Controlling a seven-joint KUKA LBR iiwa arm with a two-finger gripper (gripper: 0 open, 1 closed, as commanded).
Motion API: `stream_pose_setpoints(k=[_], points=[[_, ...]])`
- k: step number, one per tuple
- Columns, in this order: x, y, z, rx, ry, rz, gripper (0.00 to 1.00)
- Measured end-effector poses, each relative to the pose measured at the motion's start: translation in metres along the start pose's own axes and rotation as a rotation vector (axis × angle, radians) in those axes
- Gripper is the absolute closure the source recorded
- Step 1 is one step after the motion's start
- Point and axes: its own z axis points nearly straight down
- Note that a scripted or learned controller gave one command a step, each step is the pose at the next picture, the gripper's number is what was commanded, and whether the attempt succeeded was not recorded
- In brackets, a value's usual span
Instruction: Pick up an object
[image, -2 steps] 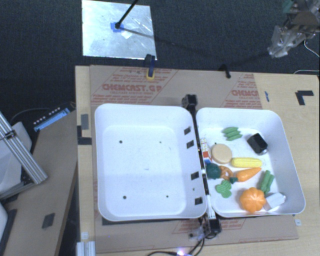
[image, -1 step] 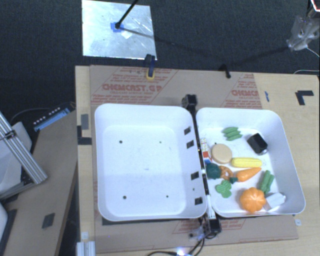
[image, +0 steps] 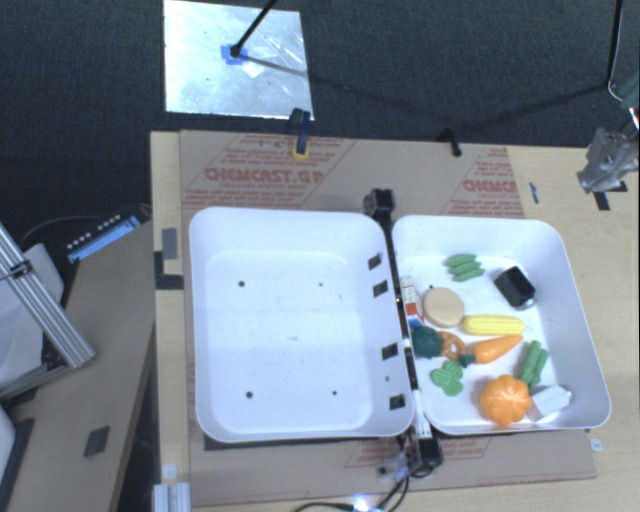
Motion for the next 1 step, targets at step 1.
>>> stream_pose_setpoints(k=[1], points=[[0.0003,-0.0475,-0.0248,-0.005,-0.002,-0.003,1.00]])
